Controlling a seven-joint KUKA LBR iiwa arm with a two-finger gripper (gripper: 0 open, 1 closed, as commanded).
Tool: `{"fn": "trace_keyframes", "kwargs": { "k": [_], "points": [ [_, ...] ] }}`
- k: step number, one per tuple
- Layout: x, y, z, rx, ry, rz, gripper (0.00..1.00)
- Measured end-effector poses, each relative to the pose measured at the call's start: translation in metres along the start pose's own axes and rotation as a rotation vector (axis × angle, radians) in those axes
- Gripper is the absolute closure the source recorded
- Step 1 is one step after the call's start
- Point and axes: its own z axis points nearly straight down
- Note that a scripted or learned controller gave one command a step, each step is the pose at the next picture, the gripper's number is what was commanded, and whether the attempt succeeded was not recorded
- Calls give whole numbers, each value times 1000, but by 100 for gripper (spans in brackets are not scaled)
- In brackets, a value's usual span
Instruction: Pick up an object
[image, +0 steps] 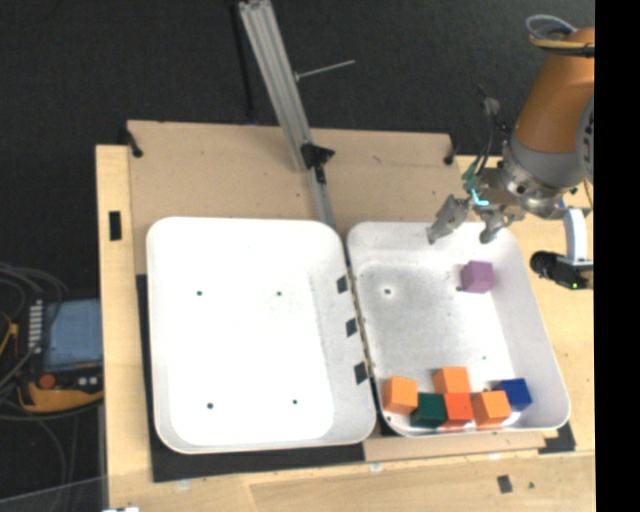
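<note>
Over the right bin's (520, 300) far edge hung the gripper (463, 228), fingers spread, grasping nothing. Purple block (477, 276) lay just near of it, apart. Orange, green and blue blocks (455, 396) clustered at the bin's near edge.

The arm (560, 95) is cut off by the top edge. The green block (430, 408) lies partly hidden behind the orange blocks (458, 392); the cables (22, 330) run off the left edge.
</note>
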Motion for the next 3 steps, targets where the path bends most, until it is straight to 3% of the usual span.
{"fn": "trace_keyframes", "kwargs": {
  "k": [1, 3],
  "points": [
    [0, 1, -3, -5, -3, -2, 0],
    [0, -2, 100, -1, -4, 3, 0]
  ]
}}
